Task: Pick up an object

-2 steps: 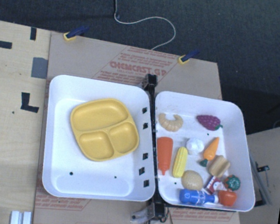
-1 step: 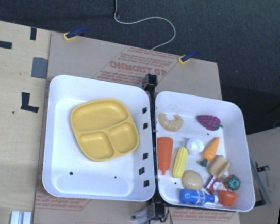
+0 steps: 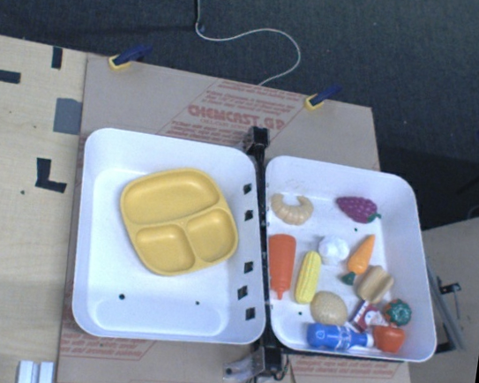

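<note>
The right bin (image 3: 403, 202) holds several toy foods. A croissant (image 3: 292, 208) lies at its back left and a purple grape bunch (image 3: 356, 208) at its back right. In the middle lie an orange sausage-like piece (image 3: 279, 264), a yellow corn cob (image 3: 308, 277), a small white piece (image 3: 333, 248) and a carrot (image 3: 360, 253). Toward the front sit a bread roll (image 3: 374, 283), a tan potato (image 3: 329, 308), a blue bottle (image 3: 335, 337), a red tomato (image 3: 388, 339) and a green piece (image 3: 398, 312).
The left bin (image 3: 92, 280) holds a yellow three-compartment plate (image 3: 179, 220). Both bins rest on a cardboard sheet (image 3: 225, 108) held by yellow-blue clamps (image 3: 130, 56). A white cable (image 3: 245, 35) loops behind the bins.
</note>
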You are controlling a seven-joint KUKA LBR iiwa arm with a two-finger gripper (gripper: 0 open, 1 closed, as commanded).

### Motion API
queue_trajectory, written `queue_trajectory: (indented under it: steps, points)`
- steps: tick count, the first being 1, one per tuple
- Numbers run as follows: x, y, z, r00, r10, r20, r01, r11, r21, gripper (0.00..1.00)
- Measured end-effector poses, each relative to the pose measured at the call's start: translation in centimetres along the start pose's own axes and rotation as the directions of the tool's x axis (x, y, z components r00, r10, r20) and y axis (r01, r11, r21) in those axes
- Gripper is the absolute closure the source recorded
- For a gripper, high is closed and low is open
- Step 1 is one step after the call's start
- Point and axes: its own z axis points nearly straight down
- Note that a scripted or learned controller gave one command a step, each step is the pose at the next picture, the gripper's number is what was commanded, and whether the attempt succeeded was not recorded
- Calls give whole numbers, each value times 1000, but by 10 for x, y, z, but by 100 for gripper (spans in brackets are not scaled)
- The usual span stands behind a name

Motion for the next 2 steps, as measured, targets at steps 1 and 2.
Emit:
queue_trajectory:
  steps: [1, 2]
  points:
    - [0, -1, 35, 1000, 2, -2, -2, 1000, 7, 100]
    - [0, 0, -5, 1000, 0, 0, 0, 1000, 0, 100]
